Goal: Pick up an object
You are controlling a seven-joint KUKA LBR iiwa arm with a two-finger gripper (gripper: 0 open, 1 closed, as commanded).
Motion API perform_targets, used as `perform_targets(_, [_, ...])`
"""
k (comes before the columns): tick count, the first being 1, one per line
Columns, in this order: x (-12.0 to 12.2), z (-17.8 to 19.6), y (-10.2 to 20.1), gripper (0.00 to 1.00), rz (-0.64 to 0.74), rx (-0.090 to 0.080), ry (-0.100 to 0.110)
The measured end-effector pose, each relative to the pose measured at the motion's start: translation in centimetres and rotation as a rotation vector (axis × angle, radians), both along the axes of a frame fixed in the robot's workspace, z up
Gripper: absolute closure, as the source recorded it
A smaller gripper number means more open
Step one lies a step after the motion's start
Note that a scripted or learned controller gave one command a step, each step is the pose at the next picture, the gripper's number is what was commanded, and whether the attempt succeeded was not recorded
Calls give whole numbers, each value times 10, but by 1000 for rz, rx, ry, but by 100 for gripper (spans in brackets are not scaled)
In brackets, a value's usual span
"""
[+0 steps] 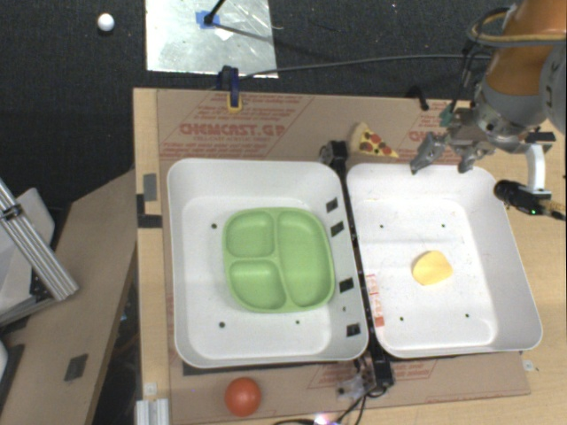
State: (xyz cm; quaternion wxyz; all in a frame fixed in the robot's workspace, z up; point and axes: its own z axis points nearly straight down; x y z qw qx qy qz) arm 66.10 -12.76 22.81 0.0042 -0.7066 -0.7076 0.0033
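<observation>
While the arm (pixel 523 51) reached in at the upper right of the frame, you had the pincer (pixel 446 156) hanging over the far rim of the right bin (pixel 496 264), its fingers (pixel 425 155) spread apart and pinching nothing. The yellow object (pixel 432 268) lay on that bin's floor, right of centre in the frame and well apart from the pincer. The left bin (pixel 190 264) held a green divided tray (pixel 278 258). A pizza-slice toy (pixel 373 141) sat on the table (pixel 292 122) just beyond the bins, and an orange ball (pixel 243 396) rested at the bottom edge.
</observation>
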Motion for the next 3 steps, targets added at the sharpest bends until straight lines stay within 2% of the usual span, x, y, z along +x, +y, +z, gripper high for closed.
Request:
perform_targets(1, [2,8,0,0,2,-2,-12])
perform_targets(2, [-3,-39,8,0,3,-1,-10])
perform_targets(3, [-5,-98,2,0,0,-2,-10])
